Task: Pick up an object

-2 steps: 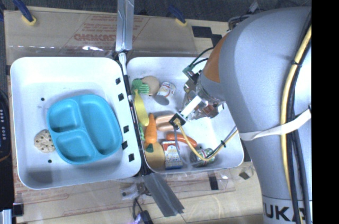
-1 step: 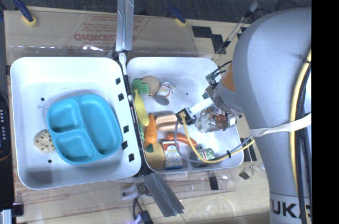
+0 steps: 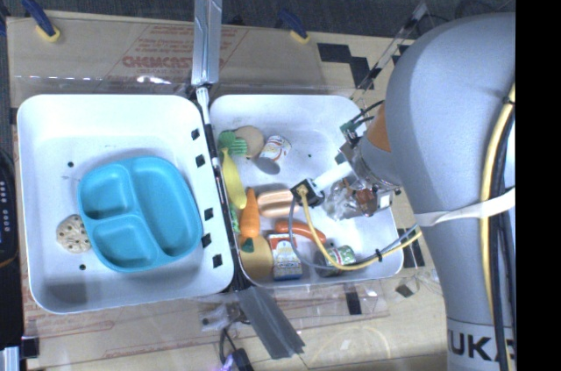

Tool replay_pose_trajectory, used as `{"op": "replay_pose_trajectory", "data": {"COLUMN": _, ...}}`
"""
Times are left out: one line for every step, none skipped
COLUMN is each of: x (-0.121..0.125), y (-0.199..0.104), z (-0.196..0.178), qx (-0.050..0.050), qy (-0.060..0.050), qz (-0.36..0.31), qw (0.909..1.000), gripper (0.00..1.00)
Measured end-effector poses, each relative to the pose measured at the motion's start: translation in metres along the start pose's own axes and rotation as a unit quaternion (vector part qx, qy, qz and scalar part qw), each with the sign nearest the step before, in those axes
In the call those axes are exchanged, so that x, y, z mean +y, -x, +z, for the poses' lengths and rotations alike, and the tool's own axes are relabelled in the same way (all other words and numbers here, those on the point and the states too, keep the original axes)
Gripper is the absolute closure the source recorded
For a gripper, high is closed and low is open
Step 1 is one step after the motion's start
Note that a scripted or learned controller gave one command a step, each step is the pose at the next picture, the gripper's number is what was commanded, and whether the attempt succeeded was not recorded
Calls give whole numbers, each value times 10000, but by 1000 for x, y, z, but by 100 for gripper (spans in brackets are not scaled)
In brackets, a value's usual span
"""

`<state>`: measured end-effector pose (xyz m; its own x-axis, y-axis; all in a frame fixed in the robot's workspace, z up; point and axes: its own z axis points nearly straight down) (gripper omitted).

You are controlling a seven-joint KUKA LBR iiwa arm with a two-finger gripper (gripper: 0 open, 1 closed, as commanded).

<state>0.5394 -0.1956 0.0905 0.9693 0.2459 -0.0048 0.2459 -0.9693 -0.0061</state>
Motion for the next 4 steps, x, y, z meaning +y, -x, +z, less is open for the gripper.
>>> {"op": "replay_pose_trajectory", "data": {"x": -1, "y": -1, "z": -7, "qx": -28, "qy": -28, "qz": -58, "qw": 10000, "gripper": 100}}
{"op": "replay_pose_trajectory", "data": {"x": -4, "y": 63, "z": -142, "qx": 30, "qy": 27, "qz": 208, "qw": 9998, "gripper": 100}}
{"op": "replay_pose_trajectory", "data": {"x": -169, "y": 22, "z": -115, "qx": -18, "qy": 5, "qz": -918, "qw": 9958, "gripper": 100}}
{"op": "replay_pose_trajectory", "data": {"x": -234, "y": 5, "z": -168, "qx": -3, "qy": 25, "qz": -1670, "qw": 9859, "gripper": 100}}
